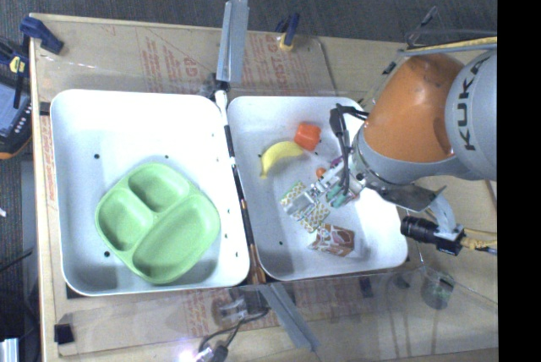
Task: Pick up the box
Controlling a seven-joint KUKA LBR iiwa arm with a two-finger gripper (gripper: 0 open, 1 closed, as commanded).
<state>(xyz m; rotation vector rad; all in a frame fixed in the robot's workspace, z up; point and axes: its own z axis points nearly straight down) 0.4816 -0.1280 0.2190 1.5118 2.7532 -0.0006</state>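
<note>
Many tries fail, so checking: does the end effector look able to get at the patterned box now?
Probably yes: the end effector hangs beside the patterned box in the right bin, with nothing lying over it.

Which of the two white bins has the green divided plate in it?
The left bin; the green plate lies in it, while the right bin holds the banana.

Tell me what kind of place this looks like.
Probably a robot test bench in a lab: a wooden bench bearing two white bins, a grey and orange arm reaching over the right one, and toy-like items such as a banana.
</note>
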